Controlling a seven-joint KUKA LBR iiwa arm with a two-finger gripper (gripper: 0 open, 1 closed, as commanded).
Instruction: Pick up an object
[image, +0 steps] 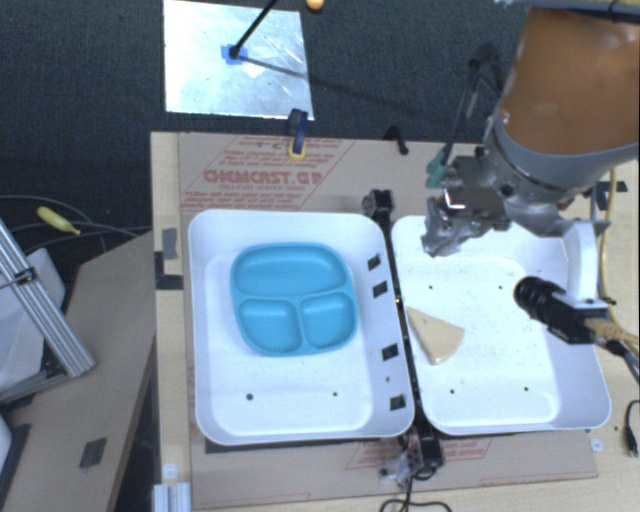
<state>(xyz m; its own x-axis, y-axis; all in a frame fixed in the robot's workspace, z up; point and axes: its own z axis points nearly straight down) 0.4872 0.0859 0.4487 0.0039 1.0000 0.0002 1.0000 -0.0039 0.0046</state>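
In the right bin (500, 400), a tan wedge (436, 335) is lying just beside the left wall and taking up that edge. The floor to its right and toward the near rim is lying open. The gripper (440, 240) is hanging over the far left corner, crowding it. In the left bin (290, 410), a blue divided tray (295, 298) is filling the middle, leaving a bare strip along the near side. Along the wall between the bins, black clips (390, 352), seemingly fixed, are narrowing any crossing.

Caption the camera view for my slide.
Gripper hovers at far edge of the right bin, which holds a tan wedge; blue divided plate in left bin.
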